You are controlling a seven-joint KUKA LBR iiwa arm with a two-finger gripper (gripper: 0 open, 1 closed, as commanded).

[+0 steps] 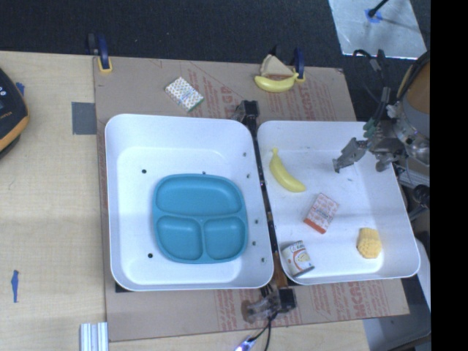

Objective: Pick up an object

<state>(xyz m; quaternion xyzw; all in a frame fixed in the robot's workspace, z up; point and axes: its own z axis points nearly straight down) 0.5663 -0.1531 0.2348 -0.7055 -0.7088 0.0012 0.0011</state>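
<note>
Right bin (409, 262): banana (287, 172) at left, carton (321, 213) central, yellow lump (369, 243) lower right. Gripper (363, 156) poised at upper right, fingers spread, nothing grasped. Step judged: approach; descent onto one object required.

1. The table (51, 218) is light wood, with a brown cardboard sheet (322, 90) laid across its middle.
2. Two shallow white bins sit on the sheet, touching side by side: the left bin (121, 196) and the right bin (387, 218).
3. Beyond the bins on the sheet lie a small patterned packet (183, 93) and a yellow banana-shaped toy (276, 82).
4. A grey tape patch (83, 118) sticks to the wood left of the sheet.
5. A dark-and-orange device (9, 115) rests at the table's left edge.
</note>
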